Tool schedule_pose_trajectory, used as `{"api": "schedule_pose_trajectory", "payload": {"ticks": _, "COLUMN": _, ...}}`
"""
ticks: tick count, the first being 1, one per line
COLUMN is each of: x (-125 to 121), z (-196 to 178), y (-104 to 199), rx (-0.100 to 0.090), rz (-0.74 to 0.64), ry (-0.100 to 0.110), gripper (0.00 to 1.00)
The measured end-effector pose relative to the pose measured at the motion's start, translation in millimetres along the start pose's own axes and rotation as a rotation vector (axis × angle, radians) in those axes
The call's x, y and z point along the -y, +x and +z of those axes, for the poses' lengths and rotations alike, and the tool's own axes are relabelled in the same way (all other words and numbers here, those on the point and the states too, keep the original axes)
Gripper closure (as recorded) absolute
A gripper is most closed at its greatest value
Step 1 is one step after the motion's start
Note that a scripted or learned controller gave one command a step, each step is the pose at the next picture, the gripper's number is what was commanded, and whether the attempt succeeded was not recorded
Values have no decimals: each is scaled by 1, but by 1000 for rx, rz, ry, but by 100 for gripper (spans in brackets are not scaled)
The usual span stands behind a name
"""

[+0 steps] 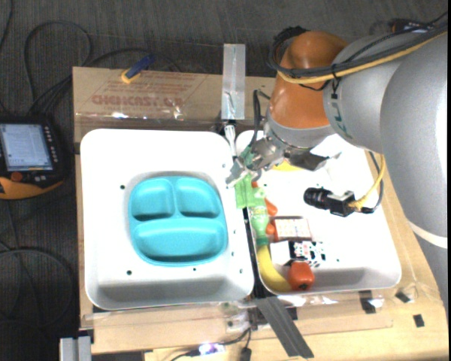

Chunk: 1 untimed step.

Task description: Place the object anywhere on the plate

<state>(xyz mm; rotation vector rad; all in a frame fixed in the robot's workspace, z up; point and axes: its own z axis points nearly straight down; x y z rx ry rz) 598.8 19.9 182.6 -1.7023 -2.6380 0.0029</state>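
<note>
At the left edge of the right bin (361,273) the gripper (246,164) hangs just beside a green object (247,195); whether it is closed on anything I cannot tell. The picking step seems in hand. Next comes a sure grasp, then a carry left to the blue plate (179,220).

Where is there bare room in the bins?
Left bin: white floor all round the plate, and the plate's three wells. Right bin: floor between the box and its right wall. Crowded: the pile along the right bin's left wall.
</note>
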Motion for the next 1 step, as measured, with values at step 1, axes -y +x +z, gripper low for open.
{"api": "schedule_pose_trajectory", "payload": {"ticks": 1, "x": 0, "z": 0, "y": 0, "rx": 0, "rz": 0, "ry": -1, "gripper": 0}}
